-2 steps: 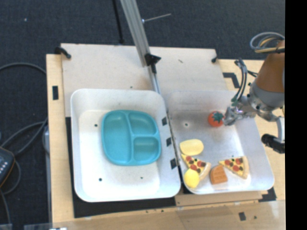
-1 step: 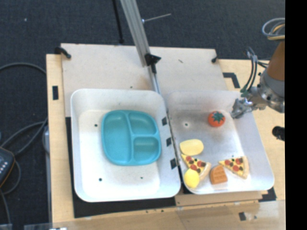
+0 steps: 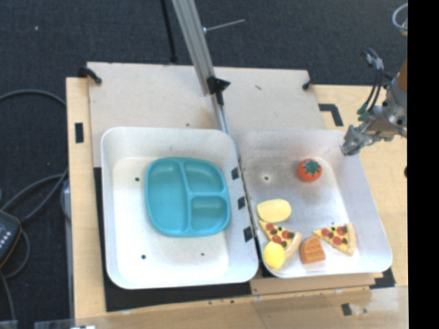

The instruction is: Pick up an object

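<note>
1. A pale wooden table [image 3: 79, 204] stands on dark carpet and carries two white bins side by side, left bin [image 3: 116, 149] and right bin [image 3: 360, 204].
2. A red tomato [image 3: 309, 171] with a green top sits in the right bin's far part, apart from the rest.
3. Near that bin's front lie a yellow potato [image 3: 274, 210], a lemon [image 3: 274, 255], two pizza slices [image 3: 280, 236] [image 3: 338, 237] and a bread piece [image 3: 312, 251] (closely grouped). A teal tray [image 3: 186, 197] lies in the left bin.
4. The claw [image 3: 351, 144] hangs over the right bin's far right corner, holding nothing.

Open floor around tomato [image 3: 309, 171] — food [image 3: 274, 210] crowded below.
</note>
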You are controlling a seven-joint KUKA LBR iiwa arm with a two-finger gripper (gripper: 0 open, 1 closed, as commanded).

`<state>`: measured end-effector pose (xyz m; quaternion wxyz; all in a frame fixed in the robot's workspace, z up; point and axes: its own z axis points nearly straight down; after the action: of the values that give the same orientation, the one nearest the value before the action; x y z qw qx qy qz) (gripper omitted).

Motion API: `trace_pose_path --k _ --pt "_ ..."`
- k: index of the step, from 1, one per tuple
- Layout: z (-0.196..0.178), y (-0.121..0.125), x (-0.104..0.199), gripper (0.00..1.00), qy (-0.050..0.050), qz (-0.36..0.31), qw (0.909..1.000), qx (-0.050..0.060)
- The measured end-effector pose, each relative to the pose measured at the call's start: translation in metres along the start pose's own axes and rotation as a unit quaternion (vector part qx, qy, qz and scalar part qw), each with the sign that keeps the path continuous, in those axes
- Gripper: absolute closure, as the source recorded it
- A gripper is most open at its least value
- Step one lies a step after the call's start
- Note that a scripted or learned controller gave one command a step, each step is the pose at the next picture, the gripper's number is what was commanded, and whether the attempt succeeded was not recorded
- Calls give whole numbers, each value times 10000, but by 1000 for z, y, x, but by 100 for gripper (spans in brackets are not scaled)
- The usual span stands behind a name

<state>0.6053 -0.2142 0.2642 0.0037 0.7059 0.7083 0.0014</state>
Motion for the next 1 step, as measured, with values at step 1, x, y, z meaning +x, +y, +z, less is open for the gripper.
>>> trace_pose_path --k 1 --pt "12 -3 50 100 15 -10 10000 33"
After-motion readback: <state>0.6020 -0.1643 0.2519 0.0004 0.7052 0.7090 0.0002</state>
